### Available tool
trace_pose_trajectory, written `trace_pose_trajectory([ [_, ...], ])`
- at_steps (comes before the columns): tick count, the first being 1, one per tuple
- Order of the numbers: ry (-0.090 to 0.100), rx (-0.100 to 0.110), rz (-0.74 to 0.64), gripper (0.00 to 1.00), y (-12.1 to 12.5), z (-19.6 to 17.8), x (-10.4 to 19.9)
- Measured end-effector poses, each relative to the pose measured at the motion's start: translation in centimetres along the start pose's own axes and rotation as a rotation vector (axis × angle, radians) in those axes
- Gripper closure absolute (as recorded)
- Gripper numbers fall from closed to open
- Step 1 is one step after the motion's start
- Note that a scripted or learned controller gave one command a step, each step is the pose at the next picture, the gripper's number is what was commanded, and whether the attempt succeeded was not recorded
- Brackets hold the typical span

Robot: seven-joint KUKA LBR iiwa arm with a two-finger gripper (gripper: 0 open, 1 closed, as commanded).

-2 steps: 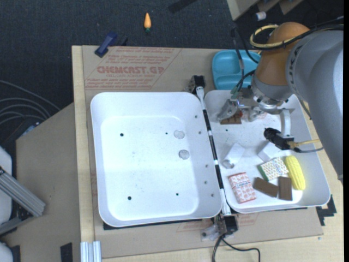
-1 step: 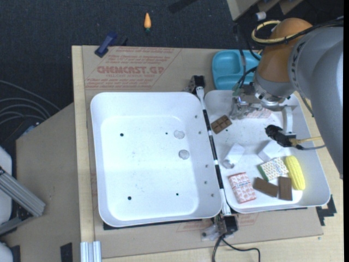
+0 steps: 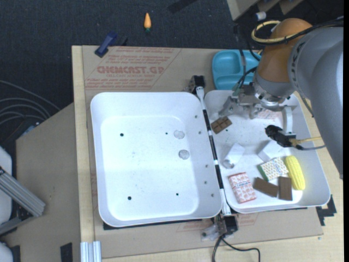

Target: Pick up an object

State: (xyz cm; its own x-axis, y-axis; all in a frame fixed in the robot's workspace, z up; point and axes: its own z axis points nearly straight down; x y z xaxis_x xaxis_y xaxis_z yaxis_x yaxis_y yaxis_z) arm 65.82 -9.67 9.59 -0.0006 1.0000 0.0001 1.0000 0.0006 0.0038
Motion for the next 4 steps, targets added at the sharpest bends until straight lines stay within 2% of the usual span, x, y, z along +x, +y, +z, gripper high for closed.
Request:
trace_pose_trajectory([
  [1,0.001,0.006,0.001,0.00,-4.8,1.1,-0.3],
  [2,0.000,0.004,0.000,0.00,-9.7,-8.9,3.3],
  [3,0.000,0.006,0.002,0.00,-15.6,-6.1,-2.3],
  [4,-0.001,0.005,0.002,0.00,-11.2,1.1,-7.5],
])
